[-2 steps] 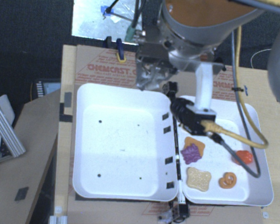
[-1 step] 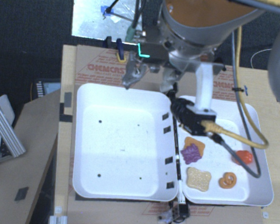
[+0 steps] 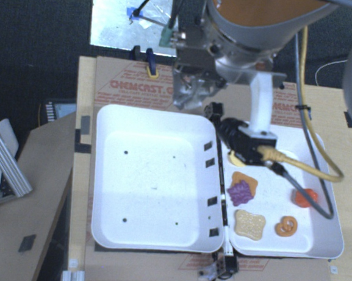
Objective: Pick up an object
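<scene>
My claw (image 3: 191,95) hangs well beyond the purple piece (image 3: 240,192) and to its left, over the far rim of the left bin (image 3: 148,183). It is blurred, so I cannot tell whether it is spread or pressed together, and I see nothing between its tips.

The things to pick lie in the right bin (image 3: 318,232), and I count five. The purple piece sits near the join of the two bins. One flat orange piece (image 3: 250,179) touches its far side and is partly under it. One beige cracker-like piece (image 3: 249,224) lies just nearer than it. One orange pretzel shape (image 3: 286,226) lies nearer and to its right. One red-orange lump (image 3: 306,197) lies well to its right, with a cable (image 3: 318,198) curving past it.

Just left of the purple piece, four black clips (image 3: 212,201) line the join between the bins. Far beyond it and to the left, one blue clamp (image 3: 151,61) grips the printed cardboard sheet (image 3: 138,86) on the desk (image 3: 85,98).
</scene>
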Robot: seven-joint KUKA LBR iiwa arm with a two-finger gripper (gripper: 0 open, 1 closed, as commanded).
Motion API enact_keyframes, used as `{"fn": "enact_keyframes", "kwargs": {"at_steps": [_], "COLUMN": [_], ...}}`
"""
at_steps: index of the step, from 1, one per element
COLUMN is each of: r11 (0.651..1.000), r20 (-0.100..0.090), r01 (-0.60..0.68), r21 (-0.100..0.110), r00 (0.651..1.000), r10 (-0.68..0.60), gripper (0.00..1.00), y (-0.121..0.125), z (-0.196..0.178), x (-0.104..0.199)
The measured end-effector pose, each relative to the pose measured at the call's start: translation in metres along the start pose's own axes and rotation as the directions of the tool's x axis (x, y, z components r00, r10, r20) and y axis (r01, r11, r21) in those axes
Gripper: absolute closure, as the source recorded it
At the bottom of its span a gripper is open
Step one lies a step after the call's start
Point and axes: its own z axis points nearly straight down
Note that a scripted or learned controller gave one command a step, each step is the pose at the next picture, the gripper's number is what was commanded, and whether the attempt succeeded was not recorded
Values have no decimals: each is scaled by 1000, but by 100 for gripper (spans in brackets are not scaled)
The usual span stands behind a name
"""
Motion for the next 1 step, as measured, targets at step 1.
{"fn": "enact_keyframes", "kwargs": {"at_steps": [1], "r11": [1000], "r20": [1], "r01": [1], "r21": [1], "r00": [1000], "r10": [-1], "gripper": [0], "y": [0], "z": [1], "x": [0]}}
